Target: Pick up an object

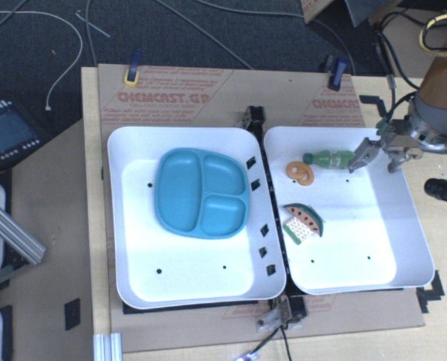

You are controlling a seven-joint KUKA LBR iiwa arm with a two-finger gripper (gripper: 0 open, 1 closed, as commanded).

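Objects for picking lie in the right bin: a green bottle on its side near the far edge, a small brown pretzel just beside the bottle's left end, and a watermelon slice nearer the middle of the bin's left half, well apart from the other two. All three rest on the white floor of that bin.

My gripper hangs over the far right part of the same bin, my two fingers spread apart with nothing between them. My left-hand finger tip, as the camera sees it, sits just beside the bottle's right end; whether it touches the bottle cannot be told from this angle. My other finger is farther right, over bare bin floor.

My grey wrist with its orange band enters from the right edge of the view.

The left bin holds a blue divided plate, lying flat in its middle. Both bins sit side by side on a cardboard-covered bench, with blue clamps at the far edge.
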